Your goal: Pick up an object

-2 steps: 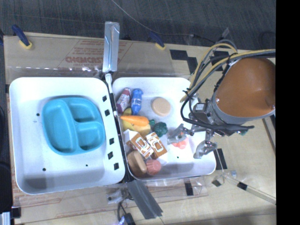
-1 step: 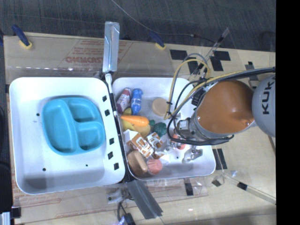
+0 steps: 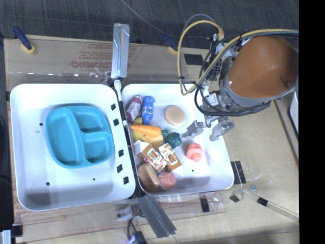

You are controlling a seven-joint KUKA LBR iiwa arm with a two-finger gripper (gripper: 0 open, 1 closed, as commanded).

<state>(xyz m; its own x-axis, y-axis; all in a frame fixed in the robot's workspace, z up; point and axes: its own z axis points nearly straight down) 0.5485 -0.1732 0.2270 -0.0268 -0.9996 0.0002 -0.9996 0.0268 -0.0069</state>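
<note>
Toy food items (image 3: 161, 136) lie piled in the right white bin (image 3: 216, 174): we see a carrot, a blue bottle, a tan round disc, a pink piece and patterned blocks. Our gripper (image 3: 207, 130) hovers over that bin's right side, fingers spread apart, pinching nothing. The left bin (image 3: 30, 187) holds a blue divided tray (image 3: 81, 134).
</note>
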